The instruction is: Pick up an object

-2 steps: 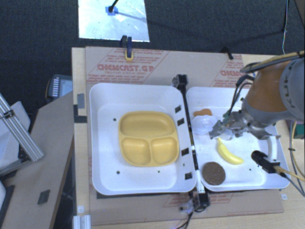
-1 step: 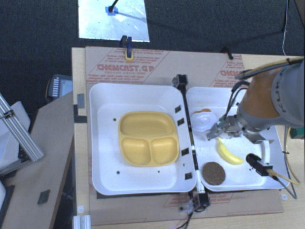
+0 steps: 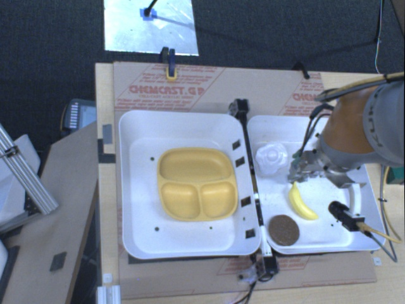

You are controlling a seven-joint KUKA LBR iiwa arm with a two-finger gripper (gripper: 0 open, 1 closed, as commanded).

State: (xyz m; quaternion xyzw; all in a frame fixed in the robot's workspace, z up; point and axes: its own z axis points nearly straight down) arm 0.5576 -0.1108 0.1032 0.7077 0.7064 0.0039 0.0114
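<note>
1. Two shallow white bins sit side by side on a bench — the left bin (image 3: 136, 170) and the right bin (image 3: 278, 126) — split by a black divider (image 3: 248, 170) running from far to near.
2. A yellow compartment tray (image 3: 193, 183) lies flat in the middle of the left bin, its one wide section on the far side and two smaller sections on the near side.
3. The grey arm (image 3: 370, 128), orange-banded above the wrist, reaches in from the right over the right bin; its gripper (image 3: 302, 170) hangs low, just beyond the far tip of a banana (image 3: 301, 202).
4. Whether the gripper's fingers are spread or pressed together cannot be told from this angle; nothing is visibly pinched between them.
5. The banana lies on the bin floor near the middle of the right bin, curving toward the near right.
6. A brown disc (image 3: 284, 230) rests in the bin's near left corner, just beside the banana — and a white crumpled object (image 3: 269, 157) sits at the far left, beside the gripper.
</note>
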